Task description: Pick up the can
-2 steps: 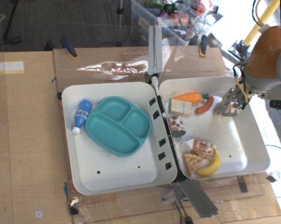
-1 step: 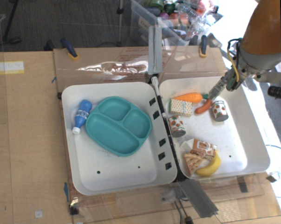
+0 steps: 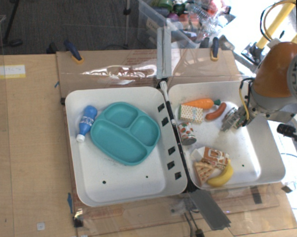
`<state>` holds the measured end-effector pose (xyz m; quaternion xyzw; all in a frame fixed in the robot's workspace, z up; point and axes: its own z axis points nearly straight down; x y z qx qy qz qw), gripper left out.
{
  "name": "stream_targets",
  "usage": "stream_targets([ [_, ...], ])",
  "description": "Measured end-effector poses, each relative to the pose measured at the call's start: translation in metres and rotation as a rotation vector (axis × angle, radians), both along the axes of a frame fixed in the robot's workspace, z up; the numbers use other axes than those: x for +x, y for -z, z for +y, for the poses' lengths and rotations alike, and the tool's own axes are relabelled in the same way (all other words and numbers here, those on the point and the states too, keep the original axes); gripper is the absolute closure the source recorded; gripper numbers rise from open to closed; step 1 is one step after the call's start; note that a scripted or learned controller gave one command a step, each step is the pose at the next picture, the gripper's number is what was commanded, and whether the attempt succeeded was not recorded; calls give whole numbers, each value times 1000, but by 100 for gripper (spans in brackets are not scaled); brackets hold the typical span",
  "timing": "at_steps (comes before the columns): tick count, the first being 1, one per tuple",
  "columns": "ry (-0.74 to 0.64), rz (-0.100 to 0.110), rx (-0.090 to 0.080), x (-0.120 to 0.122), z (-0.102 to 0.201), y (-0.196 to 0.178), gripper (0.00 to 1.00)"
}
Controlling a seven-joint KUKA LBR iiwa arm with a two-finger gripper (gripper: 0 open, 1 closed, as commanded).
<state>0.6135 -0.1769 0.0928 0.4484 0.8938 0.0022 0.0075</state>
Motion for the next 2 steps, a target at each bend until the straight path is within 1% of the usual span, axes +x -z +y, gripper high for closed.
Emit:
stream_targets([
  [1, 11, 7, 1, 29, 45, -204, 100],
  [2, 78, 15, 4, 54, 121, -161, 100],
])
